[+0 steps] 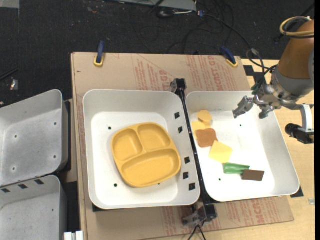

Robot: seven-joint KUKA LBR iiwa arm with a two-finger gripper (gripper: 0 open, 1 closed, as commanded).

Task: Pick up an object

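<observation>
In the right bin (280, 149) lie several small flat pieces: a round orange one (204, 116), a brown one (206, 137), a yellow one (220, 152), a green stick (235, 168) and a dark brown block (252, 175). My gripper (253, 107) hangs over the bin's far right part, fingers spread apart and open with nothing between them. It is well to the right of the orange piece and above the bare bin floor.
The left bin (95, 134) holds a yellow divided tray (145, 154). A black divider (189, 139) runs between the bins. Grey lids (30, 134) lie to the left of the bench. Cables trail over the dark floor behind.
</observation>
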